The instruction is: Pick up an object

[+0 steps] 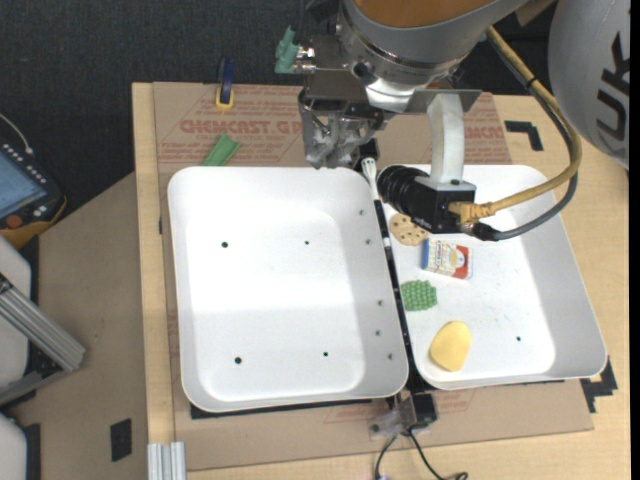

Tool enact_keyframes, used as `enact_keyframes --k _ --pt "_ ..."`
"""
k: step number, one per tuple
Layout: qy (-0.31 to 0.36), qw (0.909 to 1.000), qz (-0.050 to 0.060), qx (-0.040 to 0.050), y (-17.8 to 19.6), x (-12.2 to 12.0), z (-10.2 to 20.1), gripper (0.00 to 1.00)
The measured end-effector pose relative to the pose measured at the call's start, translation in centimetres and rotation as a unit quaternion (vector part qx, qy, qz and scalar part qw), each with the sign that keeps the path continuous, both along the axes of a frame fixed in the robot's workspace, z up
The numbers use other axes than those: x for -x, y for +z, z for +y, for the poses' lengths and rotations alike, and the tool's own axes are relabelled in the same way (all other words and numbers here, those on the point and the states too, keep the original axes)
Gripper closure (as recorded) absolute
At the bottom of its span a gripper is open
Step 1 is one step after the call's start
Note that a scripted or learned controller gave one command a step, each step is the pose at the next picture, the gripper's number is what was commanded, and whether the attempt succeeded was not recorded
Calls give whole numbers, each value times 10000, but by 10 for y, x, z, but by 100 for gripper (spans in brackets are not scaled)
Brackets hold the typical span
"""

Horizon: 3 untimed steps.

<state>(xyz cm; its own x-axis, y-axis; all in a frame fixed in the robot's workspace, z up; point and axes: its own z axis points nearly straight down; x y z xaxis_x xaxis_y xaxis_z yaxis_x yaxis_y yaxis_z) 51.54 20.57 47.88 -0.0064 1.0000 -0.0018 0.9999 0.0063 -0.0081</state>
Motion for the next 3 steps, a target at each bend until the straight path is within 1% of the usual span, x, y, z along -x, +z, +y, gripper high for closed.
enact_keyframes --k 1,2,3 --pt "-29 10000 -34 -9 3 -1 -3 0" --pt "-23 10000 -48 -15 14 -2 -2 100" --pt "-26 10000 -54 -12 1 -24 20 100"
